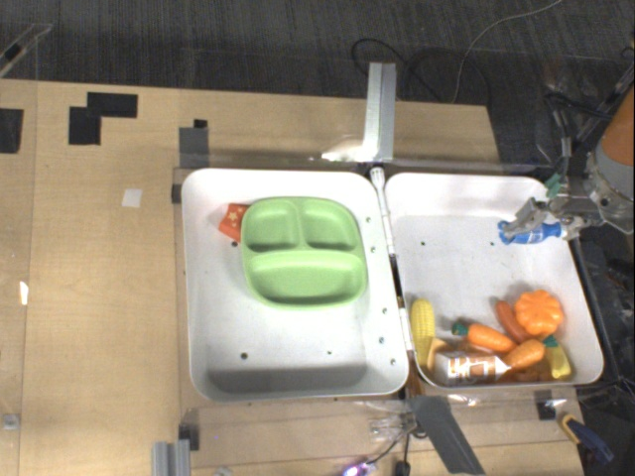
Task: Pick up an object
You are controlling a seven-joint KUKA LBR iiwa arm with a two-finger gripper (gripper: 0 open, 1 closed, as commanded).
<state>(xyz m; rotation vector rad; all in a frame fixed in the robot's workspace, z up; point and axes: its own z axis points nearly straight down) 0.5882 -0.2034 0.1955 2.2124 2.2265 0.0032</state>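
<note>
1. I see a tan wooden bench [89,296] under the camera, with dark carpet [248,18] across the top of the frame and a thin cable [516,13] trailing over it at the upper right.
2. Two shallow white bins sit side by side in the middle: the left bin [218,355] and the right bin [446,206], their inner walls touching along a metal divider post [381,107] that rises toward the top of the frame.
3. In the left bin a green compartment plate [301,249] lies in the upper half, and a small red-orange item [232,222] pokes out from beneath its upper-left edge.
4. The right bin's lower right corner holds a cluster of toy food: an ear of corn [423,323], a carrot [486,337], an orange pumpkin [539,311] and a brown packet with white lettering [474,368], all pressed close together.
5. The arm [615,157] enters from the right edge of the frame, and its gripper [552,206] sits at the upper right of the right bin, just inside the rim.
6. A small blue-and-white object [524,230] lies right at the gripper's tip, touching or nearly so, on the left and slightly lower side.
7. I cannot tell from this slant how far the gripper is spread, nor whether the blue-and-white object is pinched or merely beside it.
8. The blue-and-white object is well apart from the toy food cluster lower in the same bin.
</note>
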